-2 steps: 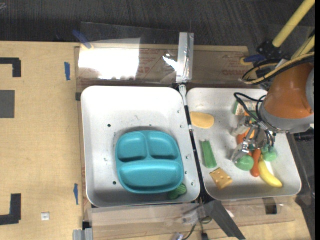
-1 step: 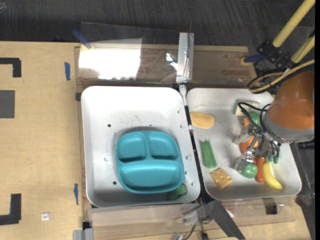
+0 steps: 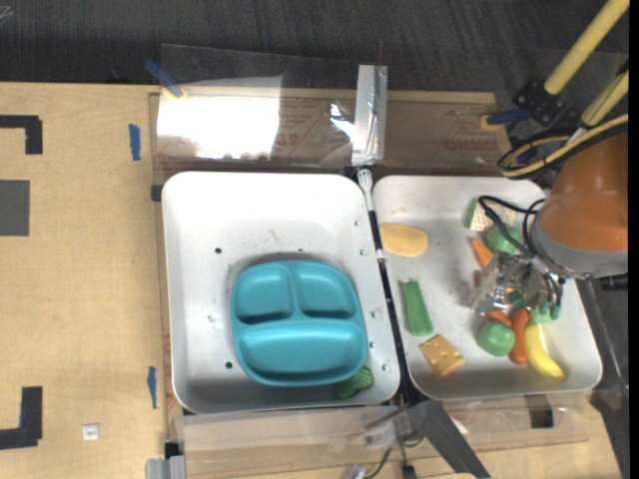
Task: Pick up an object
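Note:
My gripper (image 3: 507, 292) hangs low over the right side of the right bin (image 3: 439, 200), under the arm's orange band (image 3: 596, 203). Right below it lies a cluster of toy foods: a green round piece (image 3: 493, 338), an orange carrot (image 3: 519, 335) and a yellow banana (image 3: 545, 357). An orange piece (image 3: 482, 251) and a green leafy piece (image 3: 497, 236) lie just behind the gripper. Further left in the same bin are a yellow-orange oval (image 3: 403, 239), a green stick (image 3: 416, 306) and a tan cracker (image 3: 440, 354). The gripper's metal parts hide whatever is directly beneath it.
The left bin (image 3: 200, 218) holds a teal divided plate (image 3: 298, 320), with a small green item (image 3: 354, 380) at the plate's front right corner. A clear plastic sheet (image 3: 260, 118) stands behind the bins. Yellow bars and cables (image 3: 559, 78) cross the top right.

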Robot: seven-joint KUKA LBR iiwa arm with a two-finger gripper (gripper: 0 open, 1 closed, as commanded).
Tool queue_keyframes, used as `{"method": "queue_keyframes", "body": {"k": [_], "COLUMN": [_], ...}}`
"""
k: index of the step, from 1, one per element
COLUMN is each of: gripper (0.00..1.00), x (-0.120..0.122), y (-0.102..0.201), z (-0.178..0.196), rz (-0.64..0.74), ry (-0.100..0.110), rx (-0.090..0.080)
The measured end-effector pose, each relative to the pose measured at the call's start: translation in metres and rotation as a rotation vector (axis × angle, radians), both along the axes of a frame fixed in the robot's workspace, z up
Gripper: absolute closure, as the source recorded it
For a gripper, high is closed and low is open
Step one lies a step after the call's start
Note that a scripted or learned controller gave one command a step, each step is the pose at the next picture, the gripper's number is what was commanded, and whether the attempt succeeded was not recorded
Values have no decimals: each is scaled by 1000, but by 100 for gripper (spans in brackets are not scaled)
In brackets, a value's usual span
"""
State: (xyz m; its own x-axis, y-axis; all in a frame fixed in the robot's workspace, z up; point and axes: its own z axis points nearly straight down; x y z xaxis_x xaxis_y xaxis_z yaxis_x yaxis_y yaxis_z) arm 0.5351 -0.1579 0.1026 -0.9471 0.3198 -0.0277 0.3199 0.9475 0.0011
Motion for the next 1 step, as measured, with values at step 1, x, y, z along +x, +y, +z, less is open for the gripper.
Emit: {"method": "queue_keyframes", "body": {"k": [1], "gripper": [100], "x": [20], "y": [34], "z": [101], "rz": [-136], "ry": [12], "rx": [9]}}
